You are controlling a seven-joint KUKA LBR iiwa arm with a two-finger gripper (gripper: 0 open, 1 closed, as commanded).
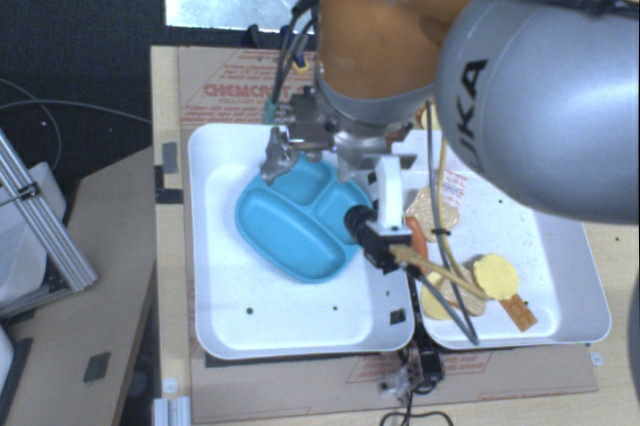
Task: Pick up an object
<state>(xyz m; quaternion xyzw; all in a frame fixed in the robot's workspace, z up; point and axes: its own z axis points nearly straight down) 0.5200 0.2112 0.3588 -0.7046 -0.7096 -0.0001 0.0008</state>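
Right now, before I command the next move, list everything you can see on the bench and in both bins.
Divided tray: one, blue, in the left bin, lying at a slant.
Round yellow piece: one, in the right bin, near its front.
Orange-brown pieces: a few small ones, right bin, partly hidden by cables.
Bins: two, white, side by side.
Cardboard sheet: one, tan with red print, under the bins.
Arm: one, grey with an orange band, reaching in from the right.
Gripper: one, above the tray's far edge.
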